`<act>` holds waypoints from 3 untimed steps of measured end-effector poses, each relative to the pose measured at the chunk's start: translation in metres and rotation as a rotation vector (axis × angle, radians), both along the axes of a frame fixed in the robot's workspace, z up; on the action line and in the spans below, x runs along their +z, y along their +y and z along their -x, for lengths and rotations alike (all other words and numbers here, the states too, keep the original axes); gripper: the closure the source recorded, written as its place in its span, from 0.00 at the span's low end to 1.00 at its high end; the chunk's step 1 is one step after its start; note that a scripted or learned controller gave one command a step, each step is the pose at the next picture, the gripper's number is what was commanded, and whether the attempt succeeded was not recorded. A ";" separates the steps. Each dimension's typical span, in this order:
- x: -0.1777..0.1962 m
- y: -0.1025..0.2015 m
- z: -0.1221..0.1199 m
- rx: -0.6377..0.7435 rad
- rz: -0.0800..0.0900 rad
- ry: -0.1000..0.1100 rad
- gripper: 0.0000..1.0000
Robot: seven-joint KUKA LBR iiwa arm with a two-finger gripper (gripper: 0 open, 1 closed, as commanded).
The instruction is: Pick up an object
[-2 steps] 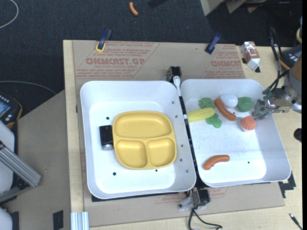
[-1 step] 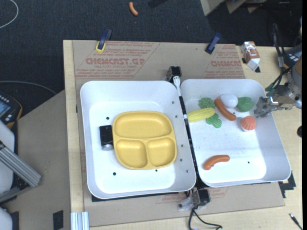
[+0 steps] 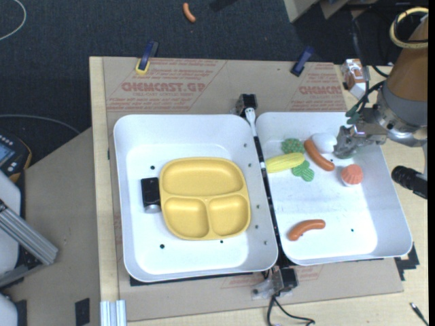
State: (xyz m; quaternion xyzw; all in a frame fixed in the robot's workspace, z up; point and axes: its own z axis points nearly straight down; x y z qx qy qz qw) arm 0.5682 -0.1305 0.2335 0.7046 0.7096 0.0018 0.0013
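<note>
My gripper (image 3: 345,145) hangs low over the right shallow white plastic bin (image 3: 380,243), just beside the upper orange toy sausage (image 3: 319,154), a likely pick. I cannot tell its state; nothing visibly sits in it.

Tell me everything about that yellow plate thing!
The yellow tray looks like smooth plastic, with rounded corners and three sunken sections: one wide section at the far side and two smaller ones at the near side. It lies flat in the left white bin, roughly in the middle. A small black block sits against its left edge.
</note>
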 end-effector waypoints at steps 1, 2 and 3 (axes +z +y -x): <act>-0.008 0.053 -0.005 -0.001 -0.002 0.006 1.00; 0.001 0.100 -0.025 -0.002 0.000 0.000 1.00; 0.004 0.157 -0.042 0.000 -0.001 0.000 1.00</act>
